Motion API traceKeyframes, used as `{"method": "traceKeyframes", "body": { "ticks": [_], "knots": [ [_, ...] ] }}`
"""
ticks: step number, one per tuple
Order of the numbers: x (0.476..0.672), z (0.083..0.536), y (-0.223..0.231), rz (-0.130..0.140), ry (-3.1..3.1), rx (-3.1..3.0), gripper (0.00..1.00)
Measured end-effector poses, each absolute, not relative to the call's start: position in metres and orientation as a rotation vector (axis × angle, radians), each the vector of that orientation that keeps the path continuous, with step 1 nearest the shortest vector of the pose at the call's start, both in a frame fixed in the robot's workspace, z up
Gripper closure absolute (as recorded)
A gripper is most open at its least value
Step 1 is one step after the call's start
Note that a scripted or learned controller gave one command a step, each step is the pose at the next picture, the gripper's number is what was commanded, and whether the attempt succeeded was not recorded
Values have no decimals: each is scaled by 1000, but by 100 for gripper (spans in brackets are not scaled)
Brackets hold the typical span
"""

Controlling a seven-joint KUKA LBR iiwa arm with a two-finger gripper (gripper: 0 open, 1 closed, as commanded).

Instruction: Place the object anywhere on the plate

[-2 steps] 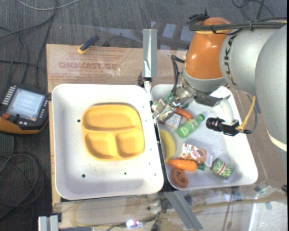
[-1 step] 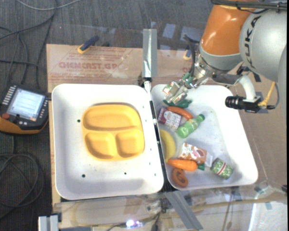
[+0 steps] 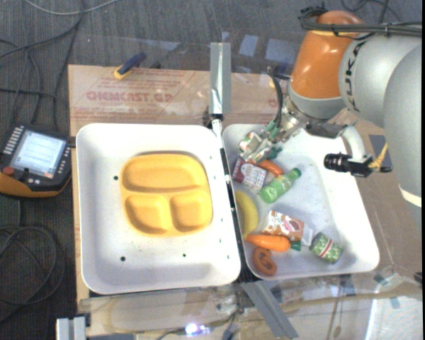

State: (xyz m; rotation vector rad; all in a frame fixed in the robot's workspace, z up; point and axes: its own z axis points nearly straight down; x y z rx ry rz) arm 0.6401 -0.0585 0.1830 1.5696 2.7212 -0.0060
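Note:
A yellow plate (image 3: 168, 193) with three compartments lies in the left white bin (image 3: 99, 261). My gripper (image 3: 270, 137) hangs low over the back left corner of the right bin (image 3: 354, 211), under the orange wrist band. Right at its tip sits a small red, white and green packet (image 3: 252, 144); whether the gripper touches it cannot be made out. Just in front lie a maroon pouch (image 3: 249, 175), a green bottle (image 3: 280, 185) and a small carrot (image 3: 270, 167).
Further forward in the right bin are a banana (image 3: 246, 212), a juice carton (image 3: 284, 225), a larger carrot (image 3: 268, 242), a green can (image 3: 326, 248) and a red round piece (image 3: 265, 262). A metal bar (image 3: 219, 83) stands behind the bins. A teach pendant (image 3: 30, 160) lies at the left.

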Motion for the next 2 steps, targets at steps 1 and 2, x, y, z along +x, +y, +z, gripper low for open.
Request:
{"method": "traceKeyframes", "body": {
  "ticks": [1,2],
  "knots": [
    [609,183,19,1,2930,1139,100],
    [609,183,19,2,2930,1139,0]
  ]
}}
